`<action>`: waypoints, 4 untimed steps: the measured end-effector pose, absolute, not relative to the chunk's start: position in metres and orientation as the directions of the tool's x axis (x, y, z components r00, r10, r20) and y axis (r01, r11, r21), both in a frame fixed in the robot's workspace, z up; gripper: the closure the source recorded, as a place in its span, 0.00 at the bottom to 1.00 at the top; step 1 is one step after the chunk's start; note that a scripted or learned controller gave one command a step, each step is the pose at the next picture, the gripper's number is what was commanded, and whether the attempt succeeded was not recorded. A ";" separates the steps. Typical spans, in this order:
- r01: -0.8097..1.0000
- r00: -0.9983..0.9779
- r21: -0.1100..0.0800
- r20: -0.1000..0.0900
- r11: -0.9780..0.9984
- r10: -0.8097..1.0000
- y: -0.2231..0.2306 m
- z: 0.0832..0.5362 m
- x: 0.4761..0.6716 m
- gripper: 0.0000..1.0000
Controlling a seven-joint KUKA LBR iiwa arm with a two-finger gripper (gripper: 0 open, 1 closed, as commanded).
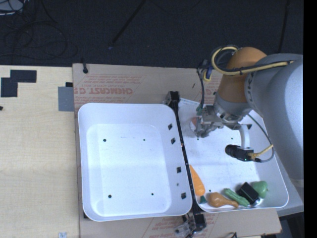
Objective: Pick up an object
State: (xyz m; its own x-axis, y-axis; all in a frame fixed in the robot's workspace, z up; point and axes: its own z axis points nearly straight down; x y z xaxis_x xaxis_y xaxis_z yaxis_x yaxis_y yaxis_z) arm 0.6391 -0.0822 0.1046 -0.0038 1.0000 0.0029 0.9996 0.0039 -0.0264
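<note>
My gripper [200, 128] hangs over the upper left part of the right bin [277, 182], under the orange band of the arm. Its fingertips are a blurred grey patch, and nothing can be made out between them. At the bin's front edge lie an orange carrot-shaped piece [197, 180], a tan pear-shaped piece [216, 199], a long green piece [235, 197], a black block [248, 193] and a green rounded piece [259, 186]. All of them sit well below the gripper in the view.
The left bin [94, 133] stands beside the right one, with a black clip-lined divider [179, 148] between them. Both rest on a cardboard sheet [124, 81]. A black cable connector [238, 152] hangs off the arm over the right bin.
</note>
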 end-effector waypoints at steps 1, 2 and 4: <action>1.000 -0.006 -0.028 0.003 0.006 1.000 -0.083 0.114 0.639 1.00; 1.000 -0.008 -0.030 0.003 0.009 1.000 -0.083 0.124 0.639 1.00; 1.000 -0.009 0.012 0.003 0.009 1.000 -0.007 0.195 0.647 1.00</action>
